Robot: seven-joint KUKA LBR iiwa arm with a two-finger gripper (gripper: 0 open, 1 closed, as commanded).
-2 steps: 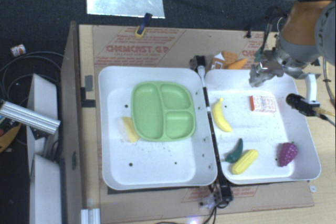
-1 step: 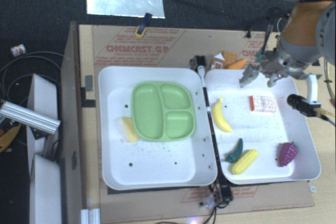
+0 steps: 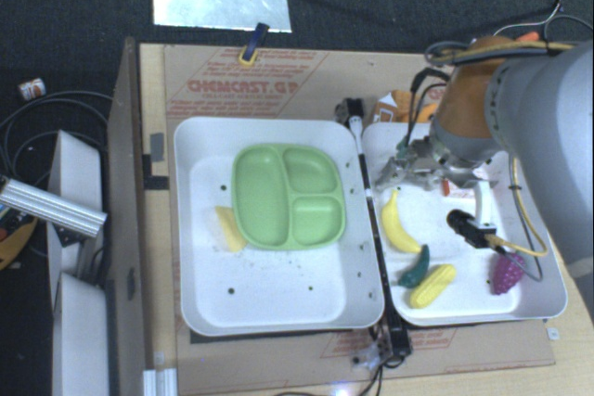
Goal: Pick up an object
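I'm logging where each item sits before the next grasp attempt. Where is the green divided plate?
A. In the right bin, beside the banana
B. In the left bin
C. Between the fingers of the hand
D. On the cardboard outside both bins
B: the green divided plate lies flat inside the left bin, while the banana is in the right bin.
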